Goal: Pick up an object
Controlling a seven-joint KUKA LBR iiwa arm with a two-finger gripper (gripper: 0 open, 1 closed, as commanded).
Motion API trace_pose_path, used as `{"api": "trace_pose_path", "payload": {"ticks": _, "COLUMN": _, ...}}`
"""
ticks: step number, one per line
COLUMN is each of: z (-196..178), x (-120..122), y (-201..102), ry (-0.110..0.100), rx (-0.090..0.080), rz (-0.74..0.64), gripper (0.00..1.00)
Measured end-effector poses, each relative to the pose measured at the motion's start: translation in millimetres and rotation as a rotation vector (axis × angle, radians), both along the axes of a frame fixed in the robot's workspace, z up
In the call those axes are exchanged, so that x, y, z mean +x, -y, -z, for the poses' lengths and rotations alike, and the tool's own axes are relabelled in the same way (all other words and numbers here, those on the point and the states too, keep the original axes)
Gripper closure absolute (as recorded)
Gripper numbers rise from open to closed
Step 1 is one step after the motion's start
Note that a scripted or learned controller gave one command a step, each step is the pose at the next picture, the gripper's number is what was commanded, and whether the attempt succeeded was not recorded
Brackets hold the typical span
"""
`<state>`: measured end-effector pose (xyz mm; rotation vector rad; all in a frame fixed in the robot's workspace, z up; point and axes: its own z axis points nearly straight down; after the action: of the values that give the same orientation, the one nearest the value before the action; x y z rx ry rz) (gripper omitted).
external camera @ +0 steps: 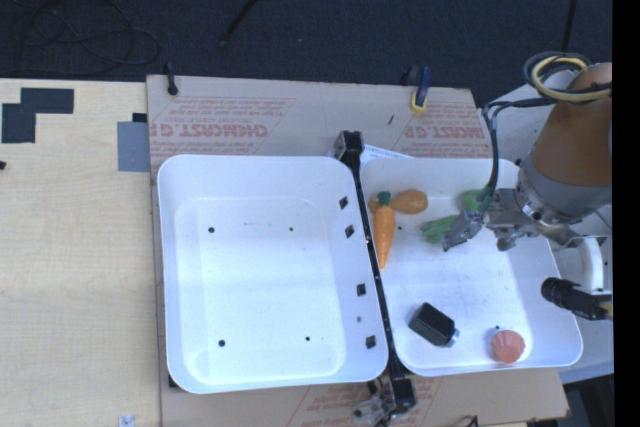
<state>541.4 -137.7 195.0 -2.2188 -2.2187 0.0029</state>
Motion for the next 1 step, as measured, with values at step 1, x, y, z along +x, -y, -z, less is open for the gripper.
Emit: {"api": "trace_pose_path", "payload": {"ticks": 1, "z": -150.6, "x": 65.0, "y": -5.2, "ry": 0.022, "rx": -0.006, "rz": -0.004, "gripper": 0.00}}
